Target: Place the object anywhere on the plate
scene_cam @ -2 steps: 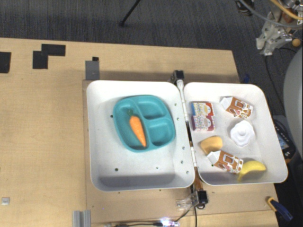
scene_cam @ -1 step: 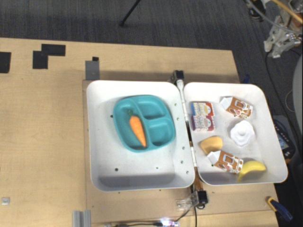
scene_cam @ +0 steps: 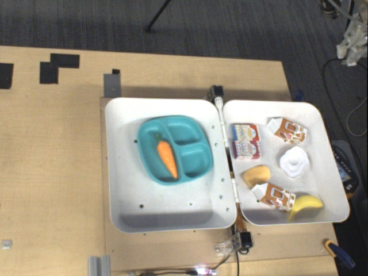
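On the pale wooden desk point(scene_cam: 52, 171), the left shallow white bin point(scene_cam: 123, 203) holds a teal plastic plate with three compartments point(scene_cam: 175, 148), and the right shallow white bin point(scene_cam: 322, 131) holds small food items. A tapered orange toy carrot point(scene_cam: 167, 157) with a green stub at its top lies in the plate's long left compartment, pointing toward the near rim. The right bin's items include a printed snack packet point(scene_cam: 245, 141), two brown-and-white cartons point(scene_cam: 289, 131) point(scene_cam: 276, 196), a white cup-like piece point(scene_cam: 294, 161), a tan bread-like lump point(scene_cam: 257, 175) and a yellow banana point(scene_cam: 305, 204). The pincer's state cannot be told here.
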Robot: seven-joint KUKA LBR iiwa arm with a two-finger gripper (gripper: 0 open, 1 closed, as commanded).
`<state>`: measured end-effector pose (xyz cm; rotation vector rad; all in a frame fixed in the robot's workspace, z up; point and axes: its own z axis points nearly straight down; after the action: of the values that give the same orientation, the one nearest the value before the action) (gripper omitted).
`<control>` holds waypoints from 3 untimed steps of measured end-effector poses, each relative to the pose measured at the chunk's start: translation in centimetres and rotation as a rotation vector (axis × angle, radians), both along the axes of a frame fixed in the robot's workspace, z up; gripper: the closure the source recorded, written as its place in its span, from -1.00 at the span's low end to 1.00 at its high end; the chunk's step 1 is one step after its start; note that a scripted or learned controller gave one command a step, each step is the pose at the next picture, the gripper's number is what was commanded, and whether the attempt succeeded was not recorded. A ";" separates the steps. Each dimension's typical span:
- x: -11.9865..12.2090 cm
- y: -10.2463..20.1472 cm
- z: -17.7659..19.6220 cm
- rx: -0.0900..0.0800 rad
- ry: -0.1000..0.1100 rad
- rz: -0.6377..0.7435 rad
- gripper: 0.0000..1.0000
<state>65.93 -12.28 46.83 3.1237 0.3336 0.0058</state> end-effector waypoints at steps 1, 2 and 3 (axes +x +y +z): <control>-0.2 -4.0 4.4 -0.002 -0.002 -0.006 1.00; -0.2 -8.1 6.9 -0.002 -0.001 -0.007 1.00; 0.5 3.0 4.0 0.005 0.002 0.006 1.00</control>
<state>66.39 -9.27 50.83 3.1283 0.3440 0.0032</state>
